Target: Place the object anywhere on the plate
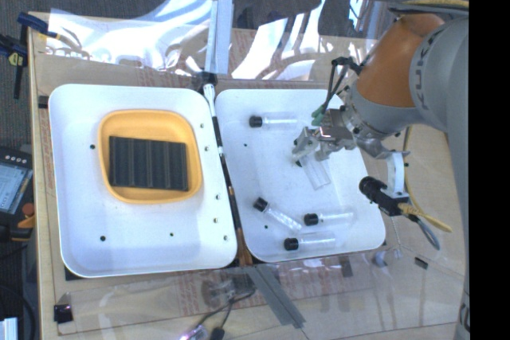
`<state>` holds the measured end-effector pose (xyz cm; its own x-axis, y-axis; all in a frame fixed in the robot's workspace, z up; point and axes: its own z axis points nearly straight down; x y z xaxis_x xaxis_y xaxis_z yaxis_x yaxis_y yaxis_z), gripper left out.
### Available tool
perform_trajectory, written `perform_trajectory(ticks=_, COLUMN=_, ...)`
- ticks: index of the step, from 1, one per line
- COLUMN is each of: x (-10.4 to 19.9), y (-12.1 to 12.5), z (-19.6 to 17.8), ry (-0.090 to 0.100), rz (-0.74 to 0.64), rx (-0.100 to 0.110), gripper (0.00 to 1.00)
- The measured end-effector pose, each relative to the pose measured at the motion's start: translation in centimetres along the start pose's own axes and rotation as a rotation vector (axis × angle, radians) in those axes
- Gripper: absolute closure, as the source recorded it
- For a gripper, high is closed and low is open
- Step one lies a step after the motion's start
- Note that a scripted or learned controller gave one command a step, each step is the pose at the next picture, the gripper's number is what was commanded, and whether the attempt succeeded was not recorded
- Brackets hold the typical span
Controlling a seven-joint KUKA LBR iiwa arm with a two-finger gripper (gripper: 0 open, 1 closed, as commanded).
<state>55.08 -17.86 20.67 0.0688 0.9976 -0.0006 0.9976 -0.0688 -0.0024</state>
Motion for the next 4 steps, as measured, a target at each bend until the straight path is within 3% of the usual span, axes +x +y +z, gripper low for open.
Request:
perform_trajectory(ticks=1, x=3.3, y=5.8, z=0.3, ry=0.000, rz=-0.256, rx=-0.001, gripper=1.00)
perform_trajectory(ticks=2, x=6.9, y=6.9, z=-0.7, ry=0.000, rz=-0.449, rx=-0.002, gripper=1.00)
perform_trajectory(ticks=3, x=9.7, y=3.5, z=1.6, ry=0.002, rz=-0.658, rx=0.002, gripper=1.00)
perform_trajectory(ticks=4, x=12.6, y=5.5, z=1.4, ry=-0.001, rz=-0.756, rx=-0.002, gripper=1.00)
